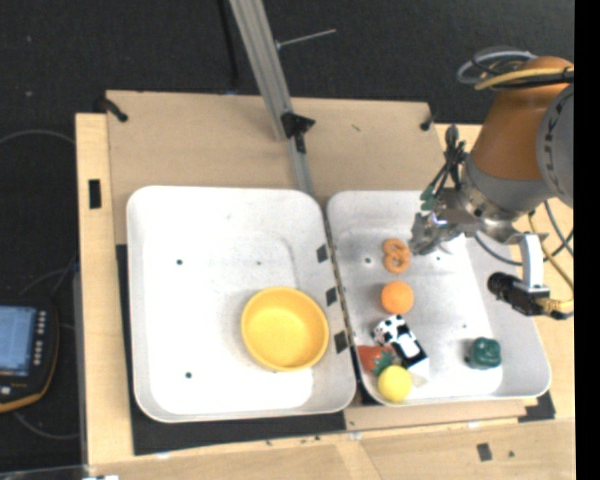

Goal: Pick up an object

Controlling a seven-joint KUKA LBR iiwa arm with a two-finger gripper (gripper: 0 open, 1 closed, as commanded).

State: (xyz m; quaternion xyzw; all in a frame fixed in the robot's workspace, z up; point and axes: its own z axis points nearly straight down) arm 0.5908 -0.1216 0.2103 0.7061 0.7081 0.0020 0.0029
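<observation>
Pretzel-shaped toy [396, 255], small and orange-brown, lies in the upper middle of the right bin [500, 378], and it looks like the likeliest target because the gripper [427, 231] hangs just beside it, up and to its right. Whether the fingers are spread or closed cannot be told; they are dark and small against the arm's wrist, and nothing shows between them.

Just below the pretzel sits an orange ball [398, 297], near but apart from it. Further down, a black-and-white toy [400, 341], a red piece [371, 356] and a yellow ball [394, 383] crowd together at the bin's lower left corner, some touching. A green toy [484, 352] sits alone toward the lower right. The left bin [180, 228] bears a yellow bowl [284, 327].

The main risk, as I judge it, is an offset descent: the gripper is not centred over the pretzel, so a straight drop could land one finger on its edge and nudge it away. The toy's flat profile gives little to pinch, so the fingers may close above it. A push downward could also roll the orange ball.
</observation>
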